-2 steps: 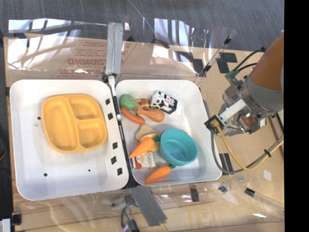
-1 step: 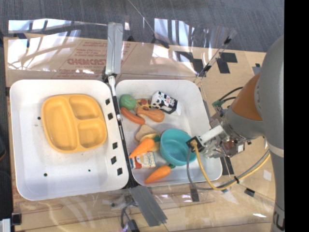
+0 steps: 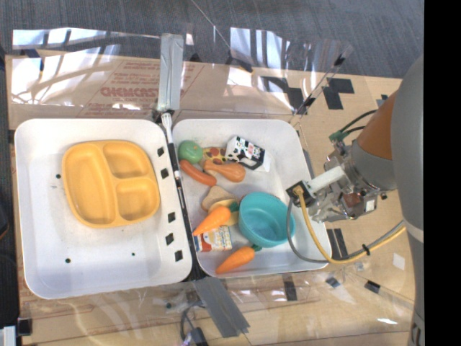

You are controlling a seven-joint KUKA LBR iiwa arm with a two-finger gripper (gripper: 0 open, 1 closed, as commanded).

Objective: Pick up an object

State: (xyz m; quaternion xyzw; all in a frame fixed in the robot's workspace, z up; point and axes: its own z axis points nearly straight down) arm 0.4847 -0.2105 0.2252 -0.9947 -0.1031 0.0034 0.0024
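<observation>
The claw (image 3: 344, 202) hovered beside the right bin (image 3: 302, 157) of toy food; its grip state could not be told.

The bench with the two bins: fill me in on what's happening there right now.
A grey robot arm reaches in from the right, its gripper sitting over the right edge of the right bin, with nothing visibly held. That bin holds the toys: a teal bowl, two carrots, a cow-patterned item and a few other play foods. The left bin holds a yellow divided tray. No pick has happened yet.
</observation>
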